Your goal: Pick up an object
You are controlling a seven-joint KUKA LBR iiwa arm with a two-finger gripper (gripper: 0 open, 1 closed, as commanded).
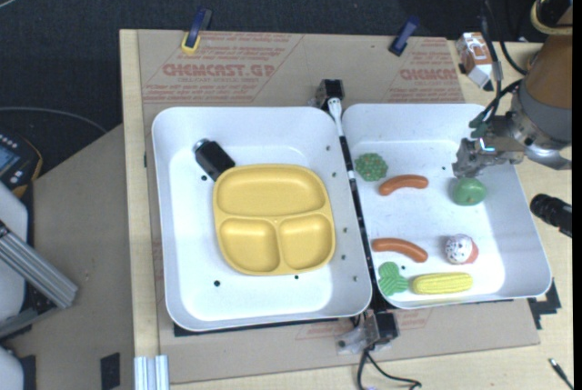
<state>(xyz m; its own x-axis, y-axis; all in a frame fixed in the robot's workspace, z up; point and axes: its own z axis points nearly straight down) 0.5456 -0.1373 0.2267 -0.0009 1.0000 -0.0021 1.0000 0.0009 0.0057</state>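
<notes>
**Green ball sits right under the claw at the right bin's far side**

Camera view: the gripper (475, 157) hangs over the right bin (427, 120), near its right wall, and the round green ball (469, 191) lies just below it in the picture, touching or all but touching the fingertips. Being round, the ball has no long axis to line up with. Whether the claw is wide, narrow or closed on anything cannot be told at this size.

The arm (546, 97) reaches in from the right, wrist bent down toward the bin floor.

Farther off lie two sausages, one (403, 185) mid-bin, one (398, 246) lower, a green leafy piece (371, 166), a corn cob (443, 284) and a small white ball (459, 249). The left bin (182, 225) holds a yellow divided tray (273, 217).

My judgement: the ball is the likely target, calling for a short straight descent.
</notes>
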